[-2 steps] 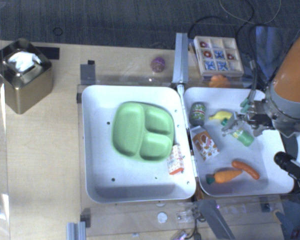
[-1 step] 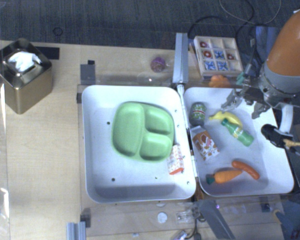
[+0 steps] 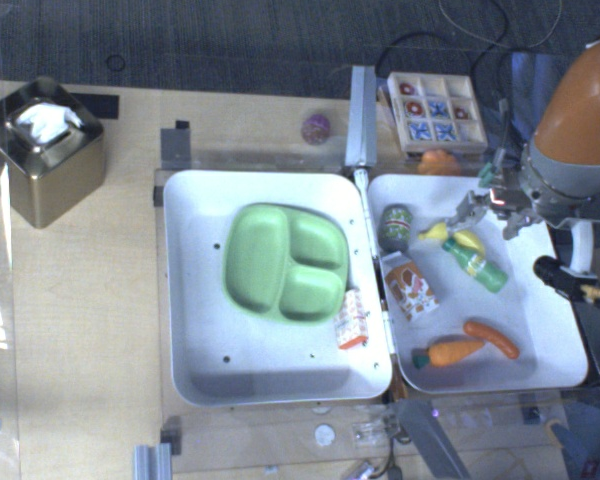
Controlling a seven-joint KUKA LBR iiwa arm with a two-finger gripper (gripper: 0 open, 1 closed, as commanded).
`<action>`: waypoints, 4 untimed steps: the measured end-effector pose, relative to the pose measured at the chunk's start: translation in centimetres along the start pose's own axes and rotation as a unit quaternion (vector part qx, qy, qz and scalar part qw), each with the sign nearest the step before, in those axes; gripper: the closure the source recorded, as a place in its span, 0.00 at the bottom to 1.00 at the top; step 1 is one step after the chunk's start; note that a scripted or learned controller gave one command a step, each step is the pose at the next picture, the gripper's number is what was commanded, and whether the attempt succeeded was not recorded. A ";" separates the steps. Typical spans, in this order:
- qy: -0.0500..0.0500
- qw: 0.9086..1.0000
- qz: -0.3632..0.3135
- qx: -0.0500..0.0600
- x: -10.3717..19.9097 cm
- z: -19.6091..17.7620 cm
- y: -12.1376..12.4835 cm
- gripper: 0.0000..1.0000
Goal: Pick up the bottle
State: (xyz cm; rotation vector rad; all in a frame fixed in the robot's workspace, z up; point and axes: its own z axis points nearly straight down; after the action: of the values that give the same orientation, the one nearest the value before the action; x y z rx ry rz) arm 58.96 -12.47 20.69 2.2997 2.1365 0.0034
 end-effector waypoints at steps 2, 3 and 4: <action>0.000 0.995 -0.099 -0.002 0.6 5.7 5.5 0.00; 0.000 0.985 -0.172 -0.001 -4.1 9.7 0.0 0.00; -0.001 0.985 -0.173 -0.005 -4.0 8.5 0.3 1.00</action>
State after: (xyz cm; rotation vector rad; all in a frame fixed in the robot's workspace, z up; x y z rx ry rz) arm 59.00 -16.47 12.18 1.8897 2.4956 0.0116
